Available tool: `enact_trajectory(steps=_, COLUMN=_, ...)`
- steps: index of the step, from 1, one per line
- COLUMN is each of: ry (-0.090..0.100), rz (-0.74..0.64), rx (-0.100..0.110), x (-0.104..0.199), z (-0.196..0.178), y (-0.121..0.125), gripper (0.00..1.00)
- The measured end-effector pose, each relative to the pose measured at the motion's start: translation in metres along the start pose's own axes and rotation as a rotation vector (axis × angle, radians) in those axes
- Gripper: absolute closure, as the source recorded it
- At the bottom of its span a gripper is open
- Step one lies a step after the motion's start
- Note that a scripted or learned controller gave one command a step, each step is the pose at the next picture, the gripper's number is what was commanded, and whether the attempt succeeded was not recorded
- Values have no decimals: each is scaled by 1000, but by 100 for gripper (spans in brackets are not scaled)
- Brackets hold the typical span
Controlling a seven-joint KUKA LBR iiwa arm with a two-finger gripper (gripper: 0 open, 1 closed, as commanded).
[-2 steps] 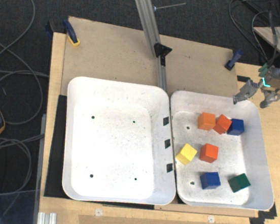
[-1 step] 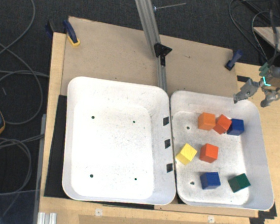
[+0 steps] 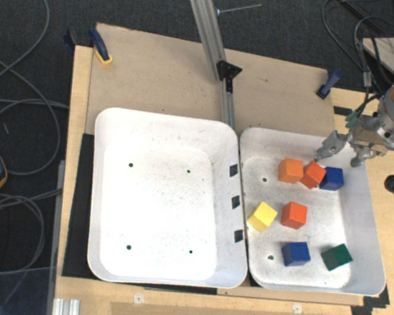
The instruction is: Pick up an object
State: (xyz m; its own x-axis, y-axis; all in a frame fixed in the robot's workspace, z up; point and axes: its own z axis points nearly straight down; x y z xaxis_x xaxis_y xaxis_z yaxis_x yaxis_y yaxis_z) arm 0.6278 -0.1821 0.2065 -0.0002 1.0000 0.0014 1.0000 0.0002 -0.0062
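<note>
Pincer (image 3: 342, 149) hung spread wide above small red-orange cube (image 3: 313, 175) in right shallow white bin (image 3: 370, 234), prob. lined up to straddle it; nothing gripped yet, w/ blue cube (image 3: 332, 178) touching alongside

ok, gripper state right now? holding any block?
Two-finger gripper: open, fingers spread, holding nothing; it hovers at the far edge of the right white bin, just above the red-orange cube and the blue cube.

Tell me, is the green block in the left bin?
No, the green block sits in the right bin, near its lower right corner, beside a blue block.
</note>
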Motion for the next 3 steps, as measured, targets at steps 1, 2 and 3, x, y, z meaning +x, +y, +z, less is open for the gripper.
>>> enact_trajectory(steps=1, ry=0, rz=-1, rx=-1, x=6, z=45, y=3, gripper=0)
enact_trajectory(steps=2, ry=-1, rz=1, rx=-10, x=-2, z=86, y=3, gripper=0)
enact_trajectory(steps=3, ry=-3, rz=-1, rx=-15, x=-2, z=72, y=5, gripper=100)
